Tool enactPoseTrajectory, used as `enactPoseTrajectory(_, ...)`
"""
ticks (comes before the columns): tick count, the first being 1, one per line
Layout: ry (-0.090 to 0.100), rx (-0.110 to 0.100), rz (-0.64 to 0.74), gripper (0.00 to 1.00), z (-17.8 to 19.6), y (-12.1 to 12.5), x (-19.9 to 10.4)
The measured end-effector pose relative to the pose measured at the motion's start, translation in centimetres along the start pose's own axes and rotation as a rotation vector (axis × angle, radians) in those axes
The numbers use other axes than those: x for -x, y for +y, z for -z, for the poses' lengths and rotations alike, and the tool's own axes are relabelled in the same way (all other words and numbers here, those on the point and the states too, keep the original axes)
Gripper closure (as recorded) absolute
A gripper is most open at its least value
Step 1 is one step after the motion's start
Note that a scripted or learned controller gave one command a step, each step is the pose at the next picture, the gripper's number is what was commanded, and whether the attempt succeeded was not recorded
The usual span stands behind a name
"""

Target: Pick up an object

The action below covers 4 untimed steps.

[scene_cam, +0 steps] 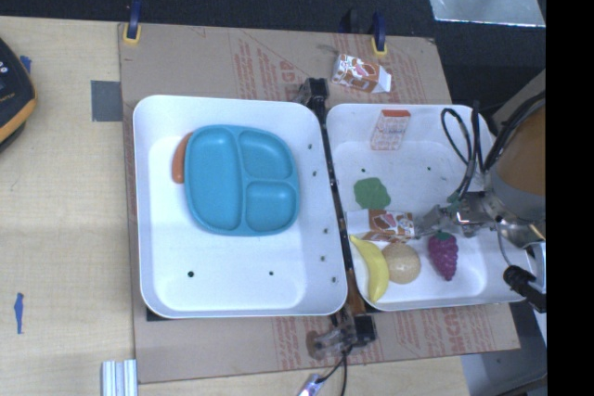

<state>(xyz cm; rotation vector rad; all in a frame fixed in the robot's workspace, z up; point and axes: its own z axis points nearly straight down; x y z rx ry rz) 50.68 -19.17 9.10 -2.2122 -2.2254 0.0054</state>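
Camera view has my pincer low in the right bin, reaching in from the right; I cannot tell how it is set. Just beside its tip lie a purple grape bunch, a small printed packet, a tan round piece and a banana. A green piece sits further up. The left bin carries a blue divided plate.

Your 1 arm reaches in from the right edge, wrist bent low, and the gripper points left, its metal tip near frame centre-right.
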Motion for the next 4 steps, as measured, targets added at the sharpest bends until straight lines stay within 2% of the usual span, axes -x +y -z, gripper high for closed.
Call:
enactPoseTrajectory(1, 0.000, 0.001, -0.001, 0.00, 0.0, -3.1, 1.9)
enactPoseTrajectory(2, -0.001, 0.000, 0.004, 1.00, 1.1, -3.2, 2.0)
enactPoseTrajectory(3, -0.001, 0.002, 0.002, 1.00, 0.1, 2.3, -4.7)
enactPoseTrajectory(4, 0.002, 0.004, -0.001, 1.00, 10.2, 7.8, -15.3)
